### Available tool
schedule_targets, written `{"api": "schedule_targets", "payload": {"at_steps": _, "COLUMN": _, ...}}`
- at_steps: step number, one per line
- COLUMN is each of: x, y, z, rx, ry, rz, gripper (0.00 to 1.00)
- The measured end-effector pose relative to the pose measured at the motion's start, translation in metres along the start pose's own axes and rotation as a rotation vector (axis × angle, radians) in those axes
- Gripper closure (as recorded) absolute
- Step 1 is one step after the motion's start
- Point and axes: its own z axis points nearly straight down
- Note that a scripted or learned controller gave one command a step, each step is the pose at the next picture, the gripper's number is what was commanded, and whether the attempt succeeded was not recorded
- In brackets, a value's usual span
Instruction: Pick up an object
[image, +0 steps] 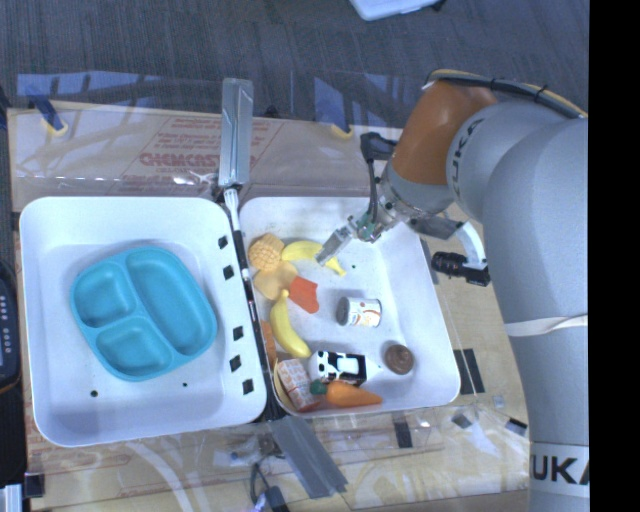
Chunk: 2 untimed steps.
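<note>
bench (120, 150): clear sheet, red print | floor: dark carpet | gripper (338, 245) over right bin (425, 300) | jaws: can't tell

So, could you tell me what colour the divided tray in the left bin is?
The tray is light blue, clearest in the camera view.

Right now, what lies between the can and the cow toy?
In the camera view, bare white bin floor lies between the can and the cow toy; nothing else sits in that stretch.
</note>
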Motion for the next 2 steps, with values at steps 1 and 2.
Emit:
{"api": "schedule_targets", "payload": {"at_steps": 1, "x": 0.0, "y": 0.002, "z": -0.003, "rx": -0.004, "ry": -0.003, "rz": -0.002, "gripper": 0.0}}
{"api": "schedule_targets", "payload": {"at_steps": 2, "x": -0.001, "y": 0.002, "z": 0.01, "rx": -0.003, "ry": -0.003, "rz": -0.179, "gripper": 0.0}}
